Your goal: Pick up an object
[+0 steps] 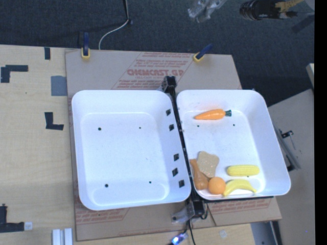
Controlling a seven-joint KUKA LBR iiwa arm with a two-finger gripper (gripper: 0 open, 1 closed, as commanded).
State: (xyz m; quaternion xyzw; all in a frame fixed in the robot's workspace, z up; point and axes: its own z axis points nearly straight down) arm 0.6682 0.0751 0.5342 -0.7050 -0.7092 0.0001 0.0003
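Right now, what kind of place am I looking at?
Probably a robot lab's grasping test bench: two white bins clamped on a cardboard sheet, toy food such as a carrot and banana, and an end effector overhead.

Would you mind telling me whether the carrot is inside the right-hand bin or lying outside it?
Inside. The carrot lies flat on the floor of the right bin, toward its far side, apart from the other toy foods clustered near the front.
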